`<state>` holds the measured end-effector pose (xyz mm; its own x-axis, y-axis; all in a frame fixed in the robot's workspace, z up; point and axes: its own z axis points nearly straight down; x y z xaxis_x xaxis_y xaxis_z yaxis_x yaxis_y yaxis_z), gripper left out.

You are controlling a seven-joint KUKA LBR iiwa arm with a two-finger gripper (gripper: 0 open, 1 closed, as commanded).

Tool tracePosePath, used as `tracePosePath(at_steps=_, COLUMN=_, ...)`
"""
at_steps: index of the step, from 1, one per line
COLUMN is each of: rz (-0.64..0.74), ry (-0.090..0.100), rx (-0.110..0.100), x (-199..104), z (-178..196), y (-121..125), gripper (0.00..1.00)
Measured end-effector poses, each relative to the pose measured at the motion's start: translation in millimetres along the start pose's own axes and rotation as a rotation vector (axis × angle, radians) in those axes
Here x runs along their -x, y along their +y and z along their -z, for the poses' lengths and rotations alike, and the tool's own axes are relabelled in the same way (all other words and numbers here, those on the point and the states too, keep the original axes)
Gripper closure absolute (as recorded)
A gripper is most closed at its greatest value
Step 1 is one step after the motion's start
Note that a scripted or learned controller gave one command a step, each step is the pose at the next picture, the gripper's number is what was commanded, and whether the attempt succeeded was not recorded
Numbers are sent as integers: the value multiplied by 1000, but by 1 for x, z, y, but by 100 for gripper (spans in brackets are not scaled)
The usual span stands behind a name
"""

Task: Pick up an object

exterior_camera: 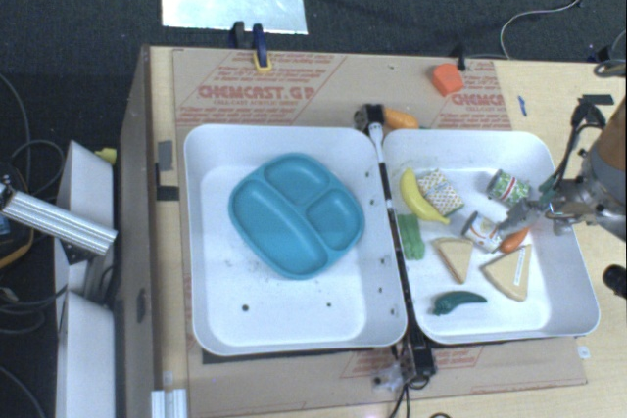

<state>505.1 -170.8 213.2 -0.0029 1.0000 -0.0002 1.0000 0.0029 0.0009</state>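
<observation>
Camera view: the gripper (pixel 517 222) sits low in the right bin (pixel 563 308), over the carrot (pixel 514 239) beside a small can (pixel 480 228). Whether its jaws are closed, I cannot tell. Reaching stage; next, a clean lift.

Right bin (pixel 563 173) crowded; left bin's (pixel 211 308) margins open.

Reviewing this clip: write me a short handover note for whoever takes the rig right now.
Gripper: low in the right bin, by the carrot; whether it grips anything cannot be told.
Right bin also holds a banana, can, two bread slices, a green pepper.
Left bin holds a blue tray.
Done: nothing visibly lifted.
Left: grasp and lift one object.
</observation>
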Motion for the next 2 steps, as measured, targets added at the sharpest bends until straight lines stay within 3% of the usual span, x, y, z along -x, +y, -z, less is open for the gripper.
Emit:
tracePosePath(at_steps=1, rz=0, ry=0, rx=2, x=-31, z=-86, y=40, gripper=0)
tracePosePath(at_steps=2, rz=1, ry=-2, rx=3, x=11, z=-58, y=87, gripper=0)
